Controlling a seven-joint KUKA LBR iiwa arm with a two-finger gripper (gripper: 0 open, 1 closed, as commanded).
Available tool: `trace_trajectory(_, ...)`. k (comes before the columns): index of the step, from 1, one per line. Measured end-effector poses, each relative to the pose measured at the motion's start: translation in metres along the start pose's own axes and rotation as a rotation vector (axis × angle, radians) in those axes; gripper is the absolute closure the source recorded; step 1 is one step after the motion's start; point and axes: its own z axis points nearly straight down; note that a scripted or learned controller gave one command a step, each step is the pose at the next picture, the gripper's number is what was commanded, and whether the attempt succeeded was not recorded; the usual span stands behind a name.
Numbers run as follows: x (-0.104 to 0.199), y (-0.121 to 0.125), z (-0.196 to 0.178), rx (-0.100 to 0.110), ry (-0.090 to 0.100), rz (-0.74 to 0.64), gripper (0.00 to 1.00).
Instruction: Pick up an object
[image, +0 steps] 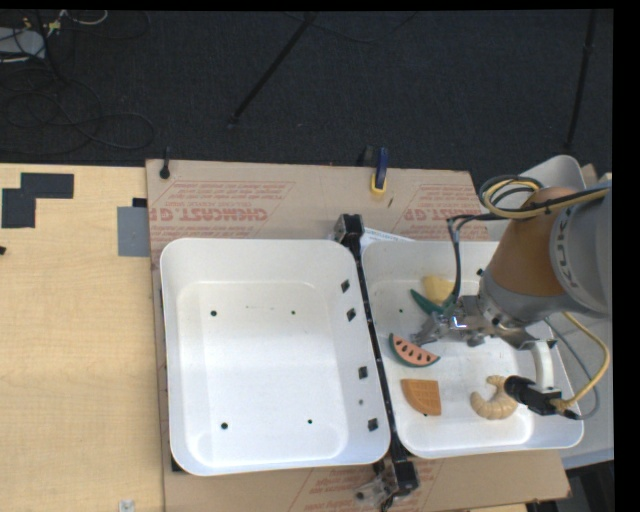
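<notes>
A dark carpeted floor (300, 80) fills the twelve o'clock band, with loose cables (40, 40) trailing at eleven o'clock and thin dark rods crossing it. A pale wooden tabletop (70, 380) spreads from nine to seven o'clock, bearing black and grey rectangular patches (40, 195). A printed cardboard sheet (260, 205) lies at centre, held by a blue and yellow clamp (380, 170) at its twelve o'clock edge.
</notes>
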Motion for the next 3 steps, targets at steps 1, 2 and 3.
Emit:
trace_trajectory(1,-0.068,0.075,-0.008,-0.007,-0.006,0.003,0.00)
trace_trajectory(2,-0.040,0.074,-0.007,0.002,0.000,0.004,0.00)
trace_trajectory(3,-0.067,0.048,-0.006,0.004,-0.002,0.007,0.00)
